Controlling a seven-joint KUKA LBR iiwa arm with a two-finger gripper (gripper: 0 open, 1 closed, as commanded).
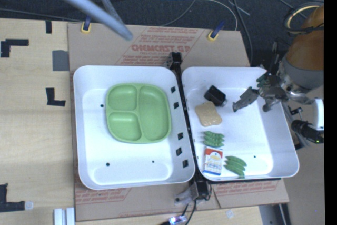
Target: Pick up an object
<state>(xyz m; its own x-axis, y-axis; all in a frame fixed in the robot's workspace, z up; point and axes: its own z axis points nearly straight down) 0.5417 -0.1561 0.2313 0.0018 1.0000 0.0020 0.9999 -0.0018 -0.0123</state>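
Left bin: held a green three-compartment plate, lying flat, nearer the far wall, nothing visible in its compartments. Clips along the seam between the bins. Right bin: held five items, all clustered toward its left side. Black block farthest back, tilted. Tan sponge-like piece just in front of it, near but apart. Small green pea-pod cluster below that. Red-and-white carton near the front wall, lying flat, with a second green pea pod just beside it on the right. Gripper hung over the right bin's right-hand part, well apart from all five items; two dark fingers spread apart, nothing between them. Nothing picked; every candidate object lay on the bin floor. Grey arm body at the bin's right rim.
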